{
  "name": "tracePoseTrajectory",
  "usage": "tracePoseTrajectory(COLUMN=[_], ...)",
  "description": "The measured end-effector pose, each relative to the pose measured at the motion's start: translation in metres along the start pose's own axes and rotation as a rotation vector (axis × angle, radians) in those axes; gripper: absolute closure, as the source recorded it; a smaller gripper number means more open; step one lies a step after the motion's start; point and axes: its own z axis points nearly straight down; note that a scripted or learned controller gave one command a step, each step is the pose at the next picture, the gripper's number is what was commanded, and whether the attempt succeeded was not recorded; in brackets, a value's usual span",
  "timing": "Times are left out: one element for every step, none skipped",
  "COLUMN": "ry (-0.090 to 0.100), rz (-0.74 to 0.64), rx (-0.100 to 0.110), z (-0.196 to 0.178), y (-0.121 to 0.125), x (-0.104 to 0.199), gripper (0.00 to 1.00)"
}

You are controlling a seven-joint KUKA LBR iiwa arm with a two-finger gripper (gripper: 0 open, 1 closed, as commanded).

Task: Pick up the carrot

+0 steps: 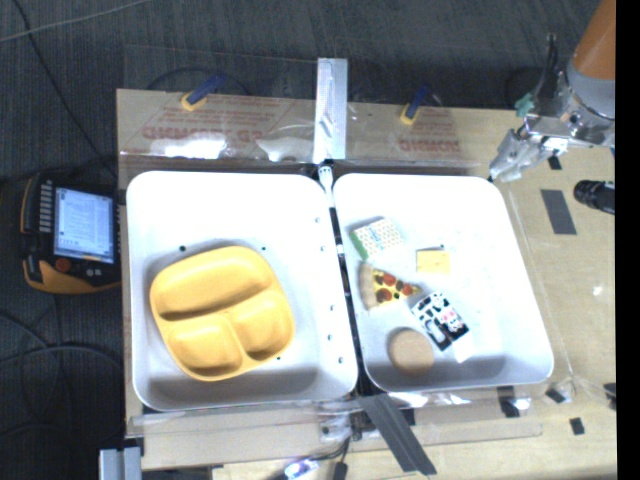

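Beyond the right bin's (492, 253) far corner hangs my hand (512, 154), grip unreadable; I can't tell which light, stiff-looking toy food (390, 288) is the carrot.

No text can be read. Red print on the clear sheet (300, 133) behind the bins (330, 193) is too blurred to make out.

Even, bright overhead lighting. The white bins (500, 268) are nearly overexposed, with soft shadows along their inner walls. Focus is slightly soft throughout; the dark floor (60, 28) shows little detail.
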Motion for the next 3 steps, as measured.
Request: tracePoseTrajectory(ry=[0.007, 0.006, 0.001], rz=[0.014, 0.023, 0.022], rx=[0.001, -0.001, 0.001], z=[0.106, 0.010, 0.002], y=[0.009, 0.017, 0.017], x=[0.033, 0.002, 0.002], gripper=[1.00, 1.00, 1.00])
